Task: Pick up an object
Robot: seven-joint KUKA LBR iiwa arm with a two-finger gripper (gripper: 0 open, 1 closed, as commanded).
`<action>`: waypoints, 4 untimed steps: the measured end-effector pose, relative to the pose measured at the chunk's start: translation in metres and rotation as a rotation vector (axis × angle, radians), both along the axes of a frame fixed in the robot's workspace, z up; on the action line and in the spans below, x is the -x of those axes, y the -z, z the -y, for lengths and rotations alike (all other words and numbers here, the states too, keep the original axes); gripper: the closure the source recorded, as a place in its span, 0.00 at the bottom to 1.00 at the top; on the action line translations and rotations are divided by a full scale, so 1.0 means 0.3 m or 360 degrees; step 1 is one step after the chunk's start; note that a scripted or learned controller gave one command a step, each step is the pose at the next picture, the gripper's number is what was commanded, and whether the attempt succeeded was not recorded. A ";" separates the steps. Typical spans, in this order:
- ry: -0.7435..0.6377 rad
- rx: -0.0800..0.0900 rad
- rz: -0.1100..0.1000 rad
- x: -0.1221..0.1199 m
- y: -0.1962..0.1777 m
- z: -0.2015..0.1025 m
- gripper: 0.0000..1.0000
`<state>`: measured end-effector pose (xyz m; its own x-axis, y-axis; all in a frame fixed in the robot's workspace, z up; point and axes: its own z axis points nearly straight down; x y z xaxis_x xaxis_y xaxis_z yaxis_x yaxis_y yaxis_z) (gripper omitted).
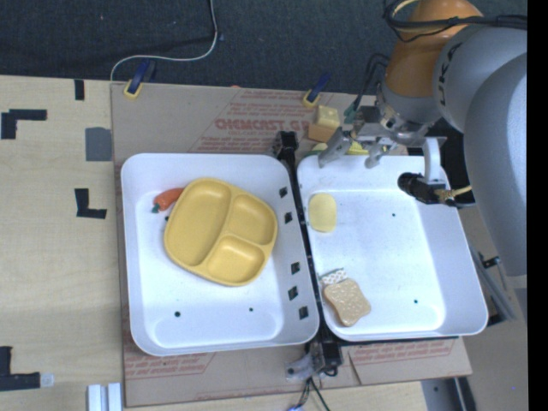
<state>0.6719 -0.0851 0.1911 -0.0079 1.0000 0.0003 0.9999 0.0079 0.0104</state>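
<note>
My gripper (354, 153) hangs over the far left corner of the right bin (445, 255), its two fingers (333, 151) spread apart with nothing between them, so it is open. A pale yellow round piece (322, 212) lies in the right bin just below the gripper. A slice of toy toast (347, 302) rests near that bin's front left corner. In the left bin (141, 264) sits a yellow divided plate (221, 231), and an orange carrot (168, 199) pokes out from under its far left edge.
A small tan block (325, 122) sits on the cardboard just behind the bins, close to the gripper's left finger. The black divider (295, 229) runs between the two bins. The arm's grey body (497, 118) overhangs the right bin's far right side.
</note>
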 end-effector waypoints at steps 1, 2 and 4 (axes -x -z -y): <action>0.0011 0.0003 -0.0021 0.033 0.370 0.063 0.00; 0.0011 0.0003 -0.0019 0.060 0.355 0.079 0.00; 0.0013 0.0004 -0.0015 0.185 0.353 0.054 0.00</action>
<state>0.6164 -0.1013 0.0852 -0.0001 1.0000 -0.0022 1.0000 0.0001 0.0010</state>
